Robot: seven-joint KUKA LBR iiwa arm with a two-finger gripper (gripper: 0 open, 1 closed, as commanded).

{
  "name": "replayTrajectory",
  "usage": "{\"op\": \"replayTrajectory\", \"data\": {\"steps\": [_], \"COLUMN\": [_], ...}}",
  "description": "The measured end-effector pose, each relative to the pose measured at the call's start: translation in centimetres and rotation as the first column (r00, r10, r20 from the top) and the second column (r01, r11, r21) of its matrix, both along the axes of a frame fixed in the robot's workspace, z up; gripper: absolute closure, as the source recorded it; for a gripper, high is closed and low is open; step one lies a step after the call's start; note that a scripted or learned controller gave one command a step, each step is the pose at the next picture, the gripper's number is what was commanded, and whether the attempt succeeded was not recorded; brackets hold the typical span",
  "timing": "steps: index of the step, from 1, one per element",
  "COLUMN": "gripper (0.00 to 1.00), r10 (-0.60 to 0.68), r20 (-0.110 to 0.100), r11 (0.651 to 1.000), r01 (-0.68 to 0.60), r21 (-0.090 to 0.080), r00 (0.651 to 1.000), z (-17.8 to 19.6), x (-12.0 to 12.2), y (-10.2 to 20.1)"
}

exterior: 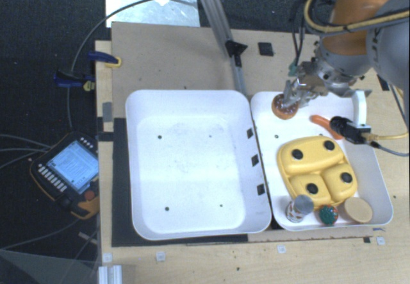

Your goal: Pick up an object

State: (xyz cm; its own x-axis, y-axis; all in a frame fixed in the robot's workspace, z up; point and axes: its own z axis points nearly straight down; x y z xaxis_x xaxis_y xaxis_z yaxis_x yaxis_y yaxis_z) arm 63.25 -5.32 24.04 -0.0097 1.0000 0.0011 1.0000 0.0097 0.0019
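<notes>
While the gripper [293, 98] sits low over the small brown round obj [284, 109] at upper left of the right bin [383, 194], you can't tell how wide it's open or if it has hold. Pick isn't confirmed; lift's left. Arm [359, 13] reaches in from upper right, wrist angled down-left.

Toy block [317, 167] mid right bin [383, 194]; disc [282, 109] behind; left bin [138, 148] beside.

Both white bins [192, 161] appear smooth matt plastic; the yellow moulded piece [317, 167] appears glossy plastic; the bench [166, 58] is matt board.
</notes>
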Motion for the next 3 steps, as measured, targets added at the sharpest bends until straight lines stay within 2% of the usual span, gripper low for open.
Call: {"op": "replayTrajectory", "data": {"steps": [2,3], "gripper": [1.00,1.00], "r10": [-0.001,0.001], "r20": [-0.004,-0.001], "r11": [1.000,1.000], "r01": [0.001,-0.001], "r21": [0.000,0.002], "r00": [1.000,1.000], "z": [-1.7,-0.9], "x": [-4.5,-5.8], "y": [9.2,15.2]}}
